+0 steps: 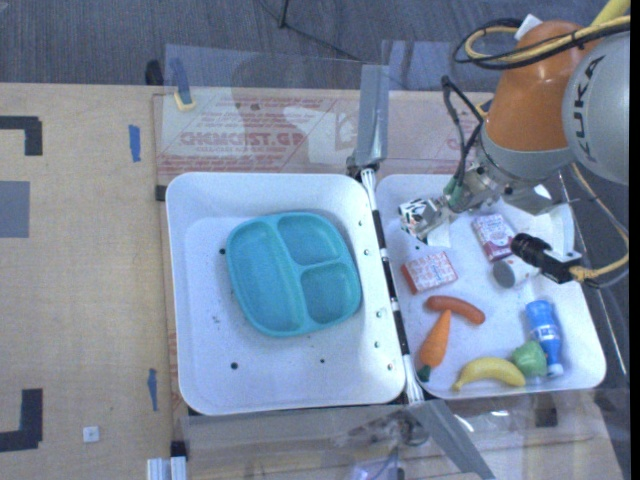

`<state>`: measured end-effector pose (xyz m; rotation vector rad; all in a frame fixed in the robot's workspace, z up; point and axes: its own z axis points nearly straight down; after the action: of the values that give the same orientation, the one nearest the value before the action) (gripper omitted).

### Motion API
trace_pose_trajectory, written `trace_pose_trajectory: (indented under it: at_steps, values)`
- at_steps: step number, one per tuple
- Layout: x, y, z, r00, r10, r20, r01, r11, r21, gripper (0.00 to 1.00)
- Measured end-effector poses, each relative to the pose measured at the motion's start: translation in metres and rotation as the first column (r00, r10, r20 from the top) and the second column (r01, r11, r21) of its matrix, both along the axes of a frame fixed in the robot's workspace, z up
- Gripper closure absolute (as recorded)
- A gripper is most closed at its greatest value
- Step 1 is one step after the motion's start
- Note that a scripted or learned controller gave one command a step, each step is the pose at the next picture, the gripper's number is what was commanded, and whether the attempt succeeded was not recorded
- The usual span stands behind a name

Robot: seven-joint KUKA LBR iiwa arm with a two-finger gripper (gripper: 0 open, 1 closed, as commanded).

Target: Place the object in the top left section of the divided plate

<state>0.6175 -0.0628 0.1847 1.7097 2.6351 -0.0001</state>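
Claw [432, 220] hangs low in the right bin [590, 363] over a small black-and-white carton [418, 212]; whether it grips, I cannot tell. Far to its left lies one blue divided plate [292, 272] in the left bin [200, 368]. Probably the carton is light, stiff and crushable, best pinched across its flat sides. Below the claw: one patterned packet [429, 269], one sausage [457, 309], one carrot [434, 341], one banana [489, 371].

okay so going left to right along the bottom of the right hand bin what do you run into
carrot → banana → green toy → blue bottle, which stands just right of the green toy and slightly farther up.
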Motion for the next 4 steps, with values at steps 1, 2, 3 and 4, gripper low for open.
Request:
trace_pose_trajectory:
  at_steps: [1,2,3,4]
  values:
    - [0.001,0.059,0.01,1.0,0.006,-0.003,-0.006,1.0,-0.018,1.0]
    - [0.002,0.072,0.015,1.0,0.002,0.002,-0.002,1.0,-0.03,1.0]
    - [0.008,0.08,0.016,0.996,-0.091,0.006,0.091,0.995,-0.033,1.0]
    - [0.008,0.08,0.016,0.997,-0.075,0.006,0.075,0.997,-0.033,1.0]
